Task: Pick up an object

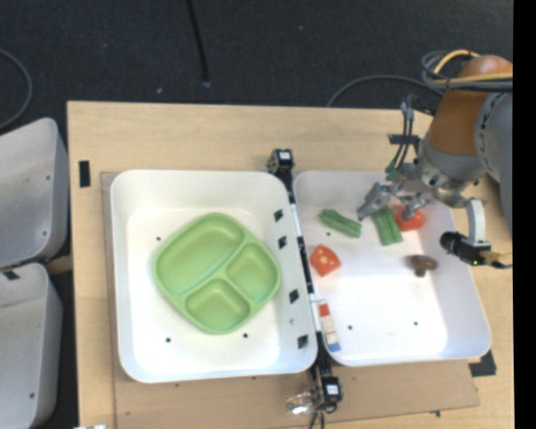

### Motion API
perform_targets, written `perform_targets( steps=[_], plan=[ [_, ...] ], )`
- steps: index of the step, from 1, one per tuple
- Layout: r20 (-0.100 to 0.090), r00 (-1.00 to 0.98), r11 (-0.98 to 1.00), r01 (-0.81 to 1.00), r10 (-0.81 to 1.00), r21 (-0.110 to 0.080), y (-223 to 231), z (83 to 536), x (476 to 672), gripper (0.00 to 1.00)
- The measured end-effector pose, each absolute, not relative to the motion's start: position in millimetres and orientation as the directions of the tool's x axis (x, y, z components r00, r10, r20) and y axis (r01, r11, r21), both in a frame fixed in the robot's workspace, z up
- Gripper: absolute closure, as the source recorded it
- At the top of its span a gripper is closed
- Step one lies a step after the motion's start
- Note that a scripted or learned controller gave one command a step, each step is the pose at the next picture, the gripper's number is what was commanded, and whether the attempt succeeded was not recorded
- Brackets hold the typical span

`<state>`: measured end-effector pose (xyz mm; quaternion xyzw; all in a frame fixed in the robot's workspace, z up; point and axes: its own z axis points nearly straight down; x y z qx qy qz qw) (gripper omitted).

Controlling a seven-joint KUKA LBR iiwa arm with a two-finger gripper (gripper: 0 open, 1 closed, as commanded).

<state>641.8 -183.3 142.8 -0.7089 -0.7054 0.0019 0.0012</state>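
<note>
The right bin has bare floor across its near half; its things crowd the far part. The gripper hangs low there, the arm reaching in from the right. Whether its fingers are spread or closed I cannot tell. A green block lies just under it, a second green piece to the left, an orange block near the divider, a small brown object apart. The left bin holds a green divided plate.

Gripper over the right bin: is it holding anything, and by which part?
Cannot be told. The gripper sits low over a green piece and a red piece; no object is clearly clamped.
</note>
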Motion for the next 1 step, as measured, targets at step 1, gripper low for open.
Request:
perform_targets(
  steps=[1],
  plan=[
    [0.001,0.008,-0.008,1.0,1.0,0.005,-183.6,102.8,643.9,0.0]
  ],
)
